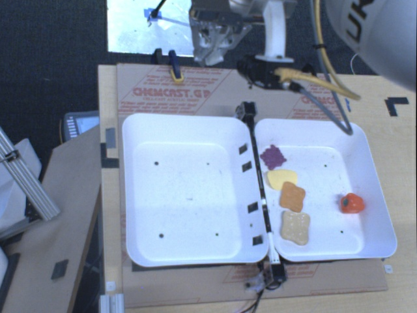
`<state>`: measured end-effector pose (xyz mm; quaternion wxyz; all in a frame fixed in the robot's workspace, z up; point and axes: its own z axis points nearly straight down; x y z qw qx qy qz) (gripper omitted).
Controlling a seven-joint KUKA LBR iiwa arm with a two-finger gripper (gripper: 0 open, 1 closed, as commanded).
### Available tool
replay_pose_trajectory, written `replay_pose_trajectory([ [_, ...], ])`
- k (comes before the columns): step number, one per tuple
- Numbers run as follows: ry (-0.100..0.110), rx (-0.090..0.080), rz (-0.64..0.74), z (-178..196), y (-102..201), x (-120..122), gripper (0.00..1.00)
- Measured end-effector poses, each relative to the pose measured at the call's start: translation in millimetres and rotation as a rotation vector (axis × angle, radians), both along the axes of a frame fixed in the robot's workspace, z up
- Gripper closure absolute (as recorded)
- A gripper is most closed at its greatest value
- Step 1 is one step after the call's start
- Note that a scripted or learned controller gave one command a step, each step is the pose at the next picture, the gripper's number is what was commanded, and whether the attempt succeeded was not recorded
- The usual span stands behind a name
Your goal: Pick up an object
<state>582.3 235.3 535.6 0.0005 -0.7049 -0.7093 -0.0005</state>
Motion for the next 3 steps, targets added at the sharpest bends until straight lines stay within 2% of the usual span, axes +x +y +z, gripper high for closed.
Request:
replay_pose_trajectory([
  [1,0.015,-0.007,-0.005,-158,-1,-36,1.00],
  [2,0.002,-0.001,0.000,-150,0,-85,1.00],
  [3,-0.006,0.000,-0.006,-130,-1,-31,1.00],
])
